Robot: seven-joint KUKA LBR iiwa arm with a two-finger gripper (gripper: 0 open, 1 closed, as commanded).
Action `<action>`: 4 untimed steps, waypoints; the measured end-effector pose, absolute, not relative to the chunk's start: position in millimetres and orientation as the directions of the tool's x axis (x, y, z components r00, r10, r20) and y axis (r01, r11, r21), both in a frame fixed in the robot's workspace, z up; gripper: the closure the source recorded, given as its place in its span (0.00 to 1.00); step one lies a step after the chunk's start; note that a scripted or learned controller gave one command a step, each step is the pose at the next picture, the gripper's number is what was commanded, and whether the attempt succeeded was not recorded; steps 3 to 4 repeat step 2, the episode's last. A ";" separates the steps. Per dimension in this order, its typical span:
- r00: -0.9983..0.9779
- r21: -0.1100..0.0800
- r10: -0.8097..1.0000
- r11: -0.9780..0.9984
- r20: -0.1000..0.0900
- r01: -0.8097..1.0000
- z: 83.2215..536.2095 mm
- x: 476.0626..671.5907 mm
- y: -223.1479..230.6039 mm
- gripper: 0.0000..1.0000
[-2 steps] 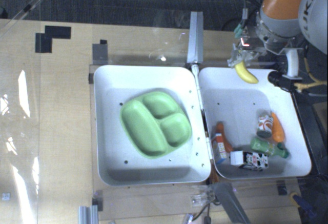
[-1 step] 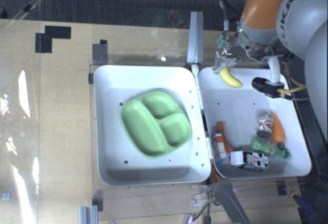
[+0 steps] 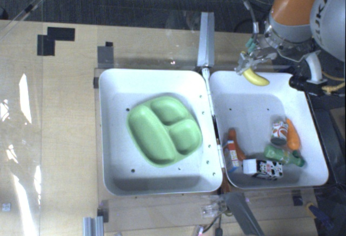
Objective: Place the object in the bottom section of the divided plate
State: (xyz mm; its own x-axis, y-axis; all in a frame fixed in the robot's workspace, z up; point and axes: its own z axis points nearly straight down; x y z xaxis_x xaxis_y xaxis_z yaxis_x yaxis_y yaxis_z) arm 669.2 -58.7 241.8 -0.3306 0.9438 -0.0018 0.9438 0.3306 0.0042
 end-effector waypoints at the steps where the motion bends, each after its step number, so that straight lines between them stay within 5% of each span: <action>1: -0.330 0.004 0.944 0.331 -0.002 0.944 241.8 669.2 -58.7 0.00; 2: -0.335 0.007 0.942 0.335 -0.002 0.942 297.6 669.0 -19.3 0.00; 4: -0.335 0.007 0.942 0.335 -0.002 0.942 297.6 669.0 -19.3 0.00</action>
